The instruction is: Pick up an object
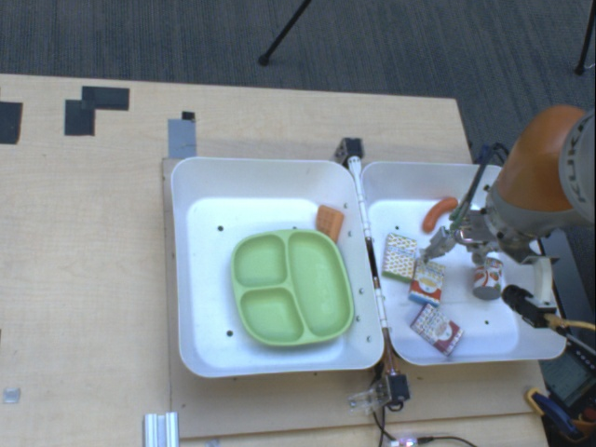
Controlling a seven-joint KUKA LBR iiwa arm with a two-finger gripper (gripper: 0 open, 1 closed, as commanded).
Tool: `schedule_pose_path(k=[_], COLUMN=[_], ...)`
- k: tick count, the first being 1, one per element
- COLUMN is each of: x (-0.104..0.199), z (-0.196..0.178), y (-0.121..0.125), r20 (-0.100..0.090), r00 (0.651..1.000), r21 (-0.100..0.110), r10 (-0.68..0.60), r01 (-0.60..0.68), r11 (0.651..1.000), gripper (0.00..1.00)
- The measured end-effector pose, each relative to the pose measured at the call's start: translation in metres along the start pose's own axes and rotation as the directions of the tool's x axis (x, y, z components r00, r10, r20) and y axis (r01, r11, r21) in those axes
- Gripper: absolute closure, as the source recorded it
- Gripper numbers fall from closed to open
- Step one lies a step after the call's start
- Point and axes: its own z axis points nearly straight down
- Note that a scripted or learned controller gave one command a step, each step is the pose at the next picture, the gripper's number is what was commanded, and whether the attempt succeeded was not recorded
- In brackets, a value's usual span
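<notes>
Around my end effector (434, 253), crowding cartons (401, 256) and a can (487, 278); open floor along the right bin (521, 343)'s near edge.

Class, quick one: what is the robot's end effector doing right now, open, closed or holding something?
End effector: over the right bin, just above a small carton; open or closed cannot be told.

Gripper (440, 246) low in right bin (466, 343) — beside small cartons (426, 287).
</notes>
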Motion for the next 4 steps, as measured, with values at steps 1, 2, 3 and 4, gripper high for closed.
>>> schedule_pose_path(k=[1, 2, 3, 4], x=[0.018, 0.020, 0.020, 0.043], z=[0.022, 0.012, 0.012, 0.022], y=[-0.053, -0.050, -0.050, -0.066], r20=[0.005, 0.002, 0.002, 0.012], r00=[1.000, 1.000, 1.000, 1.000], r21=[-0.026, -0.028, -0.028, -0.034], r10=[0.002, -0.001, -0.002, 0.005], r01=[-0.002, 0.001, 0.002, -0.004], r11=[1.000, 1.000, 1.000, 0.999], gripper=[0.00, 1.00, 0.00, 0.00])
